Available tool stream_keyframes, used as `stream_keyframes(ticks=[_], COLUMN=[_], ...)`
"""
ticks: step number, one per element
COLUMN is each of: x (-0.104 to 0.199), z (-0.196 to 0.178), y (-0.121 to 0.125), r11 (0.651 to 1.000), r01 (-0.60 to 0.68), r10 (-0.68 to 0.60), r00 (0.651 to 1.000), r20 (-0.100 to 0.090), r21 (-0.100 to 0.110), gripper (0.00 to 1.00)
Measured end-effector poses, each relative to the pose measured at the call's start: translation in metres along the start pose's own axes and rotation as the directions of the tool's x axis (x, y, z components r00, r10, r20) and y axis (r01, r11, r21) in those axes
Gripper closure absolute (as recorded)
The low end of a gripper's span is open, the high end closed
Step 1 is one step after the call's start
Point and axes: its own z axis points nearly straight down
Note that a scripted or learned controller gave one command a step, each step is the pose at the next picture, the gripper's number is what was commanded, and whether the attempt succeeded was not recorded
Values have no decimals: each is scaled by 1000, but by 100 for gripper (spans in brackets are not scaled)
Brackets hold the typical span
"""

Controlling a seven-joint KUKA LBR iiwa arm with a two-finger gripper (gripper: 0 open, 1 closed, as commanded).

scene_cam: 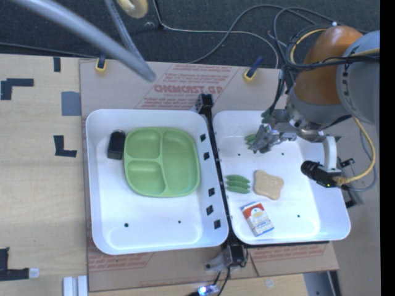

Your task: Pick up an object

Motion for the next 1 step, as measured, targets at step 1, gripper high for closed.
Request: stream_keyframes(ticks=[1], x=[53], z=[-11], y=[-5], r11=[1000], r01=[1], r10=[-1], r00=[1000], r20=[0], r21=[-1], gripper=[100])
